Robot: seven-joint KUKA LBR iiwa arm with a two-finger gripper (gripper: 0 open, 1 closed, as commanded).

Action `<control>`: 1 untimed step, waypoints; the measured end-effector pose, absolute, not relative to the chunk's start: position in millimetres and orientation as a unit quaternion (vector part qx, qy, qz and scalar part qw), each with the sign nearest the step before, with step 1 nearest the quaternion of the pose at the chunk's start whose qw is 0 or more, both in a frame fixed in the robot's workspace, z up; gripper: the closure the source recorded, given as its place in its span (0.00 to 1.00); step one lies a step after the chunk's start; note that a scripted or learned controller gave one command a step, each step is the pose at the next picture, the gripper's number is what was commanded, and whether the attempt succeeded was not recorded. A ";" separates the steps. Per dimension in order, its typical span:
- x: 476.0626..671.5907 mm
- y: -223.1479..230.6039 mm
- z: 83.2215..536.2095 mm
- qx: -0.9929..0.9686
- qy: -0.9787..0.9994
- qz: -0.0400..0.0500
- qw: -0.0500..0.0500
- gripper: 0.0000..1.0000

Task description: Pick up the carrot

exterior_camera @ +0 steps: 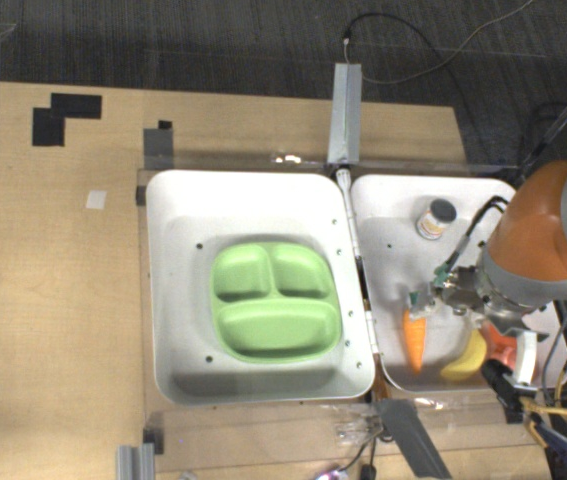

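The orange carrot lies in the right bin, near its front left corner, with its green top pointing toward the back. My gripper hangs just right of and above the carrot's green top, low over the bin. The grey arm with its orange band reaches in from the right and hides part of the bin floor behind it.
A yellow banana lies right beside the carrot, with a red item past it. A small jar stands at the back of the right bin. The left bin holds a green divided plate.
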State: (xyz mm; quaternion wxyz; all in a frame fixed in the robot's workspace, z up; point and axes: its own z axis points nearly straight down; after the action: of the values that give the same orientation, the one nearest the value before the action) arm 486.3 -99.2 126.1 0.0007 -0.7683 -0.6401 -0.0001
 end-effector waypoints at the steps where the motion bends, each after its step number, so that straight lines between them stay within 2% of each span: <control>1: 488.5 -85.7 90.4 -0.778 -0.628 -0.003 -0.002 0.00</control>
State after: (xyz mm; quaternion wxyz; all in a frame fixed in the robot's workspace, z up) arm 488.5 -85.7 90.4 -0.0025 -0.7783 -0.6279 -0.0029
